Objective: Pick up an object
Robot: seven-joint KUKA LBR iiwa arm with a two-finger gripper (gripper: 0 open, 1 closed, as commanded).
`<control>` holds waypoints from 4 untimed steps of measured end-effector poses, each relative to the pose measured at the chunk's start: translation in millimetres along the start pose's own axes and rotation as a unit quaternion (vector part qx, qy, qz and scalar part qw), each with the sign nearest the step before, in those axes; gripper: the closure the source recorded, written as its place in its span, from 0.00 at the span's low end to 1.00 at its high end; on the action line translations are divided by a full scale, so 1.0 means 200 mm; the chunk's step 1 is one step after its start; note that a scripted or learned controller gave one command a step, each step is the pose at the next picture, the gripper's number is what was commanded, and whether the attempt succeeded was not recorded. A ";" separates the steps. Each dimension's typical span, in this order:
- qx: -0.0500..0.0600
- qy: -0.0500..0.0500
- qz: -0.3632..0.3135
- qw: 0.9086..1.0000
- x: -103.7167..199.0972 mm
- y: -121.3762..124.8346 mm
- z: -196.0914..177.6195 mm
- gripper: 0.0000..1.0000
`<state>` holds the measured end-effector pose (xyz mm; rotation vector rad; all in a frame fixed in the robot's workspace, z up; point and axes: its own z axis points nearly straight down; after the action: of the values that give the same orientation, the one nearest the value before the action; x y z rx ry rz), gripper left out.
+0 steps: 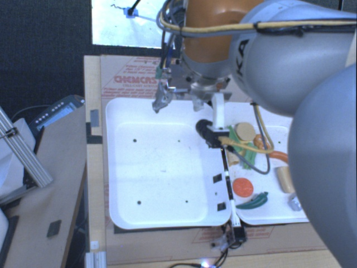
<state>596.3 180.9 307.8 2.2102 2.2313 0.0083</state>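
My gripper (178, 105) hangs over the far edge of the left bin (120, 149), open, with only white bin floor showing between its fingers. The loose objects all lie in the right bin (279, 219): a tan round disc (244, 131), a green leafy piece (246, 151), an orange carrot-like piece (277, 156), a red round object (242, 187), a dark green pepper shape (253, 201), a tan block (285, 178) and a small grey piece (294, 204). The gripper is up and to the left of all of them, touching none.
The arm's big grey links cover the right bin's far and right side. A ridge (226, 177) with black clips separates the two bins. Cardboard (128, 80) lies under the bins, and a grey device (56, 111) sits off to the left.
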 end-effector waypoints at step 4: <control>0.001 -0.001 0.002 1.000 0.27 -0.55 0.28 1.00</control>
<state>487.0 234.3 252.1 2.2162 2.2266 0.0035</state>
